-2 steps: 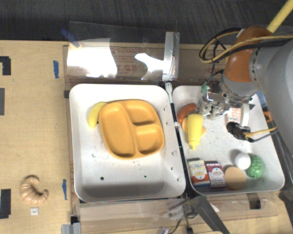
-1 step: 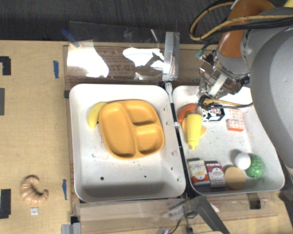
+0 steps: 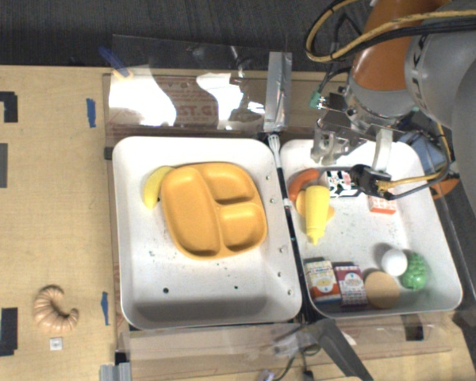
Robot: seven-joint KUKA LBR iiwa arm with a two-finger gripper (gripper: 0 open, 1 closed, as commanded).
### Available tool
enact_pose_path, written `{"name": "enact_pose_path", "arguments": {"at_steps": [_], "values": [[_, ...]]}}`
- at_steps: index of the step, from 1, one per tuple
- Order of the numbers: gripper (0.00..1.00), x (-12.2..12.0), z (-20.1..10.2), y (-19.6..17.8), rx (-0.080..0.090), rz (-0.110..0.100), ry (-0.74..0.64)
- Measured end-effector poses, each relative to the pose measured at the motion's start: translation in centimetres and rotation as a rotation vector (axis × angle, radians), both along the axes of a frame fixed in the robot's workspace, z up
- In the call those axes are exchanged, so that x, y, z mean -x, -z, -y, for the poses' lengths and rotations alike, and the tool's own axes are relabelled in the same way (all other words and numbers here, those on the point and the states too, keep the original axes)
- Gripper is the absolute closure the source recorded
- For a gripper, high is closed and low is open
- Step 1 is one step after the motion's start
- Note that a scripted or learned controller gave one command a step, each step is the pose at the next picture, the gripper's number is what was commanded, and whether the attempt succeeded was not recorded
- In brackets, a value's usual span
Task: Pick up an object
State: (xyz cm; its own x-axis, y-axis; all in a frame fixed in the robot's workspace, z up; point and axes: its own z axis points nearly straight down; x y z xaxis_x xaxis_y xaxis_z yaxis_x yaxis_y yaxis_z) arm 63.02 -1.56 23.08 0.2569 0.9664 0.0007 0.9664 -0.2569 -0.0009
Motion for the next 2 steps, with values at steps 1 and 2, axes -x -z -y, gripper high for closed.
{"name": "enact_pose_path", "arguments": {"at_steps": [1,2], "values": [[1.00,-1.3,5.5,-0.6,0.003,0.002,0.157],[1.00,3.6,2.5,-6.3,0.000,0.002,-0.248]]}}
